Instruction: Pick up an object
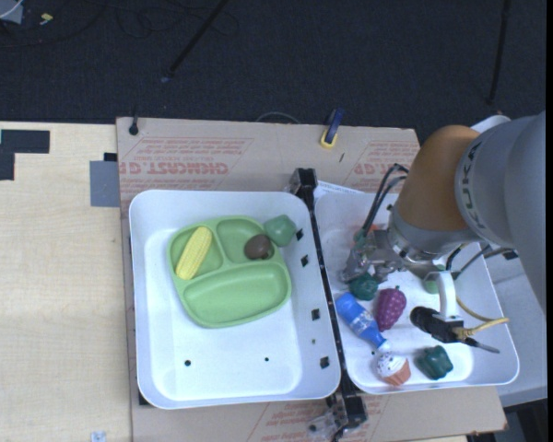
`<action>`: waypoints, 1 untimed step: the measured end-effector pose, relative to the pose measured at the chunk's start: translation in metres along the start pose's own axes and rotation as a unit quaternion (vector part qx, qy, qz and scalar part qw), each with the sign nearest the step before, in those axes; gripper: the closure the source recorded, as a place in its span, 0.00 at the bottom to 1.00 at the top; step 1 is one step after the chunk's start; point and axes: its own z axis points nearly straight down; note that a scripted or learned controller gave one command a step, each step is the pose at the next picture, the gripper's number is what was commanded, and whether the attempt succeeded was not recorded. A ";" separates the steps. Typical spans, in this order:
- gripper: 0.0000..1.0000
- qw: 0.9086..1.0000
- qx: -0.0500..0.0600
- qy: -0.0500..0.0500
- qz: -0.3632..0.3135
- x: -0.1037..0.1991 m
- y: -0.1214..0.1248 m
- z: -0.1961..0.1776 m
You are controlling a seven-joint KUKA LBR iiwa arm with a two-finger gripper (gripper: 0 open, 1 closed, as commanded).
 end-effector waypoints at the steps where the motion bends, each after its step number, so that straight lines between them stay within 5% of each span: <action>1: 1.00 1.000 -0.004 -0.001 0.000 -0.008 -0.008 -0.049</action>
